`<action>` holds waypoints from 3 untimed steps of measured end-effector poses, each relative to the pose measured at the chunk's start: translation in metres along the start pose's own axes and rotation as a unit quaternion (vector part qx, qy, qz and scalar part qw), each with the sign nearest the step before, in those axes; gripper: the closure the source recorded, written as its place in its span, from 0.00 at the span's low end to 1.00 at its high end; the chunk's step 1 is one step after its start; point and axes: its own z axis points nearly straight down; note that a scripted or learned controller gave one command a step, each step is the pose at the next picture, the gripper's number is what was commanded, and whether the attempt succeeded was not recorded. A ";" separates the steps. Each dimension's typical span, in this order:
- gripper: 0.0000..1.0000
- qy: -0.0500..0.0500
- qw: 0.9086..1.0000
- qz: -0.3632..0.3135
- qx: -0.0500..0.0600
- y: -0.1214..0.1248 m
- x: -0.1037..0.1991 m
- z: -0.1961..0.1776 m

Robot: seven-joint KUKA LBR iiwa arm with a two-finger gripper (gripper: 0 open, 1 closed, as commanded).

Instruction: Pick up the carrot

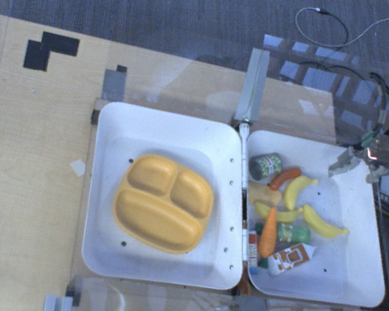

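Where the carrot (pixel 269 232) lies, near the front left of the right bin (pixel 368 290), wedged among bananas (pixel 324 224) and a small carton (pixel 288 259). Well apart from the tool (pixel 363 164), up at the bin's far right corner. Tool's fingers splayed, released, grasping nothing.

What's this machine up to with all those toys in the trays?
A robot arm reaches in from the right, its tool hovering over the right bin's upper corner. It is meant to pick up the carrot, which lies untouched among toy bananas and packets in that bin. The left bin holds a yellow divided plate.
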 end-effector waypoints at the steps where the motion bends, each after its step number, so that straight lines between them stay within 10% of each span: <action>1: 0.00 -0.001 0.999 -0.049 -0.001 -0.036 -0.013 -0.034; 2: 0.00 0.000 1.000 -0.013 -0.002 -0.046 0.045 -0.093; 3: 1.00 -0.001 1.000 -0.016 -0.003 -0.044 0.046 -0.104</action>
